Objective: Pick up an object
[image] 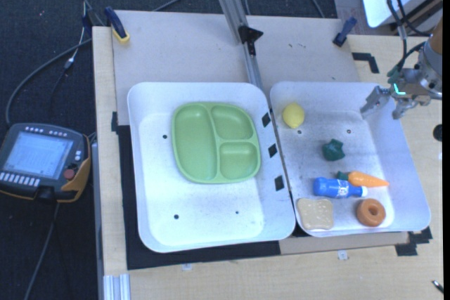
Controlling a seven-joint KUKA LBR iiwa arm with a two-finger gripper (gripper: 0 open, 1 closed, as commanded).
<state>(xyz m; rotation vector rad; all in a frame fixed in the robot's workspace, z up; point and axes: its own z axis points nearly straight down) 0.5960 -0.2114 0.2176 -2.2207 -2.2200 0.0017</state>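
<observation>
Lemon (293, 115), green toy (332, 149), carrot (366, 180), bottle (338, 187), toast (315, 213), donut (370, 212) lie apart

Dark carpet floor (42, 235) — cables; beige bench (190, 46)

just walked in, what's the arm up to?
The tool hangs open at the far right edge of the right bin, holding nothing. In that bin lie a lemon, a green piece, a bottle, a carrot, a donut and toast. The left bin holds a green plate.
</observation>
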